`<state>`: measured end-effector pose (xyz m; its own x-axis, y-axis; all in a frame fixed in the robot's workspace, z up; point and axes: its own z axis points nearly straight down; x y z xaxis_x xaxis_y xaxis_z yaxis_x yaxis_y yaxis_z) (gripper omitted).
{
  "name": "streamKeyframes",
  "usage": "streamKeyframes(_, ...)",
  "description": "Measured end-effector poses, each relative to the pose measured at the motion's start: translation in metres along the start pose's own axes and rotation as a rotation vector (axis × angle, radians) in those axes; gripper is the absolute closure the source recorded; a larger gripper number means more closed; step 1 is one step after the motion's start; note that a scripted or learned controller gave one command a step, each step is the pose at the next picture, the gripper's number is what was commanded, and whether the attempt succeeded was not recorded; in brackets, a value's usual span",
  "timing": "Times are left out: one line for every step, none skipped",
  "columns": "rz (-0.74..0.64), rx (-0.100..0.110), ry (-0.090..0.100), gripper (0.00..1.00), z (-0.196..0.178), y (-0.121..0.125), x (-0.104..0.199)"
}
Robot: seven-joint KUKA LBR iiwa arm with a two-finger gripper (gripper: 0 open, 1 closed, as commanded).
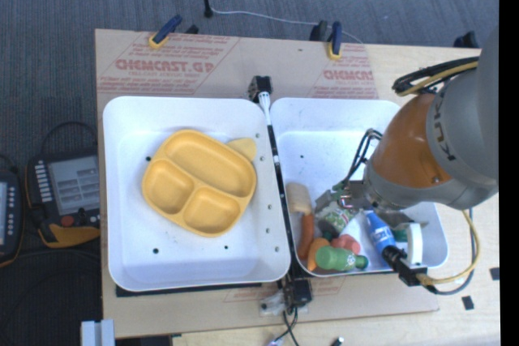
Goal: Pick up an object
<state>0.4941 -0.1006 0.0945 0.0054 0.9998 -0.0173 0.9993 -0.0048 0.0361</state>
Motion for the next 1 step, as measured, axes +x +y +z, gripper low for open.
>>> streamKeyframes(-0.001, 0.001, 0.002, 1.00, -0.0099, 0.0005, 0.0005)
